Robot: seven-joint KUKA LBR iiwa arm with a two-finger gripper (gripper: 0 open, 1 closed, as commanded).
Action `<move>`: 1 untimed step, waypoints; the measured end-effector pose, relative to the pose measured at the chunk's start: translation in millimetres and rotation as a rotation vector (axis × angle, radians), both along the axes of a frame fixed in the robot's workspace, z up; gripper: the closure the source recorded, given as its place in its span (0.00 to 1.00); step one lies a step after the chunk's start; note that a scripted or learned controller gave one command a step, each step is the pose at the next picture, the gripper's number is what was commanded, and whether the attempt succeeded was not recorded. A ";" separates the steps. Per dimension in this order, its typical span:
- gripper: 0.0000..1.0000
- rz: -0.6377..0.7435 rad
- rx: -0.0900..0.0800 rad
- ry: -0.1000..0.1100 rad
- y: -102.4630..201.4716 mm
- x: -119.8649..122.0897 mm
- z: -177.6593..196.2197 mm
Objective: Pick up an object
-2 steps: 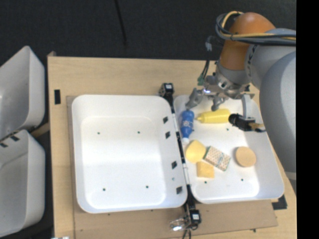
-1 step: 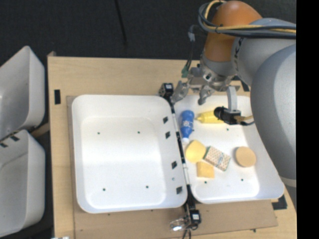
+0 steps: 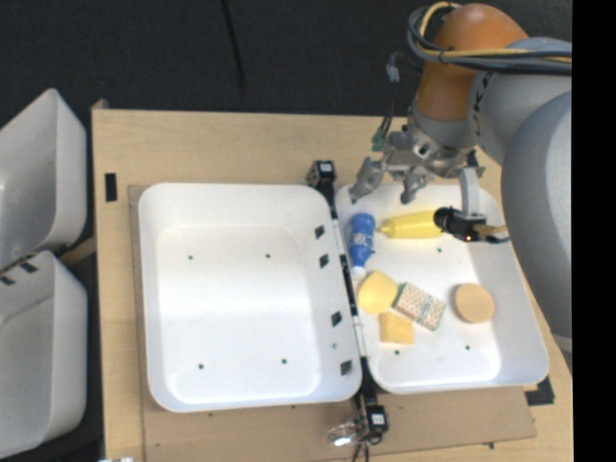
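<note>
My gripper (image 3: 387, 185) hangs over the far end of the right bin (image 3: 481, 364), open, with nothing between its fingers. Just in front of it lie a blue bottle-shaped thing (image 3: 360, 238) against the bin's left wall and a long yellow thing (image 3: 408, 225) pointing left. Nearer the front sit a rounded yellow piece (image 3: 376, 292), a small yellow block (image 3: 396, 328), a speckled pale block (image 3: 420, 305) and a tan round disc (image 3: 474, 302). None of them touches the gripper.
The left bin (image 3: 154, 219) stands beside the right one, sharing a middle wall with black clips (image 3: 339, 287). The arm's grey bulk covers the right bin's far right corner. Wooden bench edge runs around both bins.
</note>
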State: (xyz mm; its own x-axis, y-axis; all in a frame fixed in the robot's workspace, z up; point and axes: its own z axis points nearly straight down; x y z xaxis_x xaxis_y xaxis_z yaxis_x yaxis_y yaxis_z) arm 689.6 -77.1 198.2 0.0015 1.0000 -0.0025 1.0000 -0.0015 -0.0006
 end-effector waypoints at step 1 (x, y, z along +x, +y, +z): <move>0.00 -0.001 0.000 0.005 -28.8 -1.3 -44.5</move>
